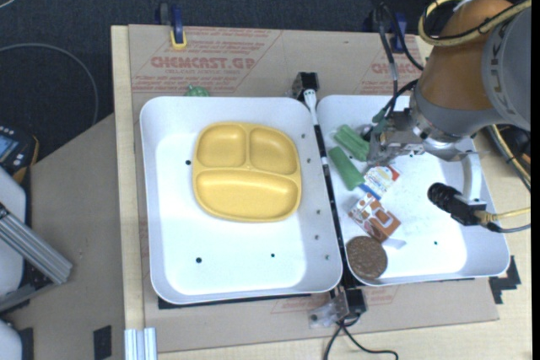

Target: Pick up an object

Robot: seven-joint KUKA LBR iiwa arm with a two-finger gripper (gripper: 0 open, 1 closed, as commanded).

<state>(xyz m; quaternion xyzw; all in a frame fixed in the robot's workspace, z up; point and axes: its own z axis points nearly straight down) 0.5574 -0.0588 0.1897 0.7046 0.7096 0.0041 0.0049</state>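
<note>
**Overhead, the arm is hanging over the right bin**

Seen from the fixed camera, the grey arm with its orange band is reaching in from the right, and its end effector [384,139] is hovering low over the upper left part of the right bin [472,261]. Whether it is parted or closed cannot be told; nothing is showing between its tips.

Just beside it, two green pieces [346,154] are lying near the bin's left wall. Below them a small white and red packet [381,178] is resting against a brown and white wrapper [374,217], their print too small to read. A round brown disc [367,257] is sitting at the bin's lower left corner.

A yellow divided plate [247,171] is occupying the left bin [245,278]. Red lettering reading "CHEMCAST G.P" [202,61] is running across the brown sheet covering the desk [135,181], partly repeated upside down.
</note>
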